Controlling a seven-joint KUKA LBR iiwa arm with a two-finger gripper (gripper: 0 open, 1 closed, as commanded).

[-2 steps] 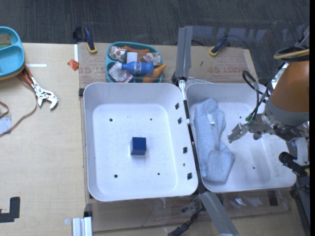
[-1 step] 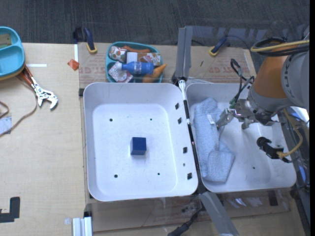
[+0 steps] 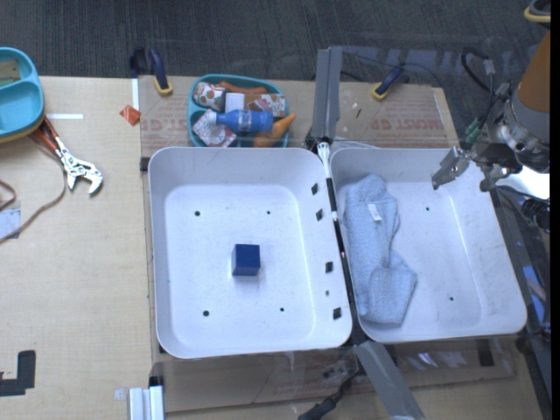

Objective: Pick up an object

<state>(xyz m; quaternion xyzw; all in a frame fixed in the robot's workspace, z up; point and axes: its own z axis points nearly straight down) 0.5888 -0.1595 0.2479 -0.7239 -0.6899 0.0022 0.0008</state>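
Note:
A small blue cube (image 3: 247, 259) sits near the middle of the left bin (image 3: 175, 234). A pale grey-blue cloth (image 3: 376, 248) lies crumpled along the left side of the right bin (image 3: 472, 261). My gripper (image 3: 466, 173) hangs above the far right corner of the right bin, well to the right of the cloth and far from the cube. Its fingers stand apart, open, with nothing between them.
Behind the left bin stands a teal bowl (image 3: 238, 112) with several small items. A wrench (image 3: 77, 171) and a teal tray (image 3: 17, 94) lie on the wooden bench at the left. Clamps (image 3: 157, 70) sit along the back edge.

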